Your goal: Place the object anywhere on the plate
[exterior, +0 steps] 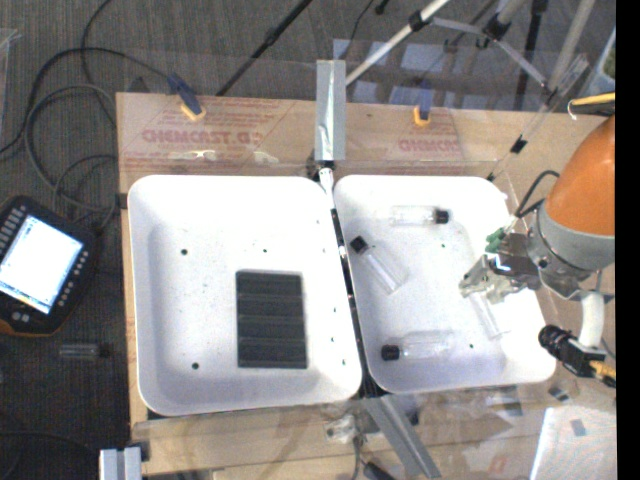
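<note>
We read this as the pick step, not the place step. The pincer (pixel 487 280) hangs low over the right side of the right bin (pixel 352 200), arm coming in from the right, orange band above the wrist. How the pincer stands we cannot tell; it is small and glare-washed here, and nothing is visibly clamped in it.

Candidate objects are clear vials with black caps, all in the right bin: one near the back wall (pixel 418 215), one left of centre lying at a slant (pixel 375 260), one near the front (pixel 420 347). A fourth clear tube (pixel 488 318) seems to lie just below the pincer, faint, hard to confirm. That one looks like the target, judging by position.

The plate we take to be the dark ribbed rectangle (pixel 271 319) in the left bin (pixel 140 268), well apart from the pincer.

Next move, in our judgement: secure a vial, lift clear of the bin wall, cross the centre divider, and set down on the dark plate. Clear tubes may roll or slip.
</note>
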Robot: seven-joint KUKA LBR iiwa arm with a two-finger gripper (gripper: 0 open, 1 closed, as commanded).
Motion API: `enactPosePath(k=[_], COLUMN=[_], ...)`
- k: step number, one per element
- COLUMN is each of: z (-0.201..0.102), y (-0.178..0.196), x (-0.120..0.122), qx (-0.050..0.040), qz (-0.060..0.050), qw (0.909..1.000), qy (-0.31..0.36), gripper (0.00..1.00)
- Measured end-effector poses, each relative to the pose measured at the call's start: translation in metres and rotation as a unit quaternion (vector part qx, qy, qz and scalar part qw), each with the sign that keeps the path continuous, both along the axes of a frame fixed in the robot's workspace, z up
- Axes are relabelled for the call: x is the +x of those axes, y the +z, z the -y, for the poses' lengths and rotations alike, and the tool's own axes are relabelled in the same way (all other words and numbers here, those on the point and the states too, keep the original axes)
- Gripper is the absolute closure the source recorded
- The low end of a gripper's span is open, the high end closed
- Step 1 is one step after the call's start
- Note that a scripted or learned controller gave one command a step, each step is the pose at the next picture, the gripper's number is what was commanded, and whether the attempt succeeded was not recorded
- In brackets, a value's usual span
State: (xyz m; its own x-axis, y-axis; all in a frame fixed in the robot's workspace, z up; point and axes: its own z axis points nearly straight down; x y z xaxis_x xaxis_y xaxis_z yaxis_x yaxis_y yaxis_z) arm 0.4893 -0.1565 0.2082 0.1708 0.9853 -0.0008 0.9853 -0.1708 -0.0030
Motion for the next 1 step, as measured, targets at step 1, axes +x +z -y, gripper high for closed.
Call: enactPosePath(k=[1], z=[-0.0413], y=[-0.1087], x=[-0.0039], qx=[-0.0003], qz=[0.003], qw=[0.9889], qy=[-0.149], gripper=[1.0])
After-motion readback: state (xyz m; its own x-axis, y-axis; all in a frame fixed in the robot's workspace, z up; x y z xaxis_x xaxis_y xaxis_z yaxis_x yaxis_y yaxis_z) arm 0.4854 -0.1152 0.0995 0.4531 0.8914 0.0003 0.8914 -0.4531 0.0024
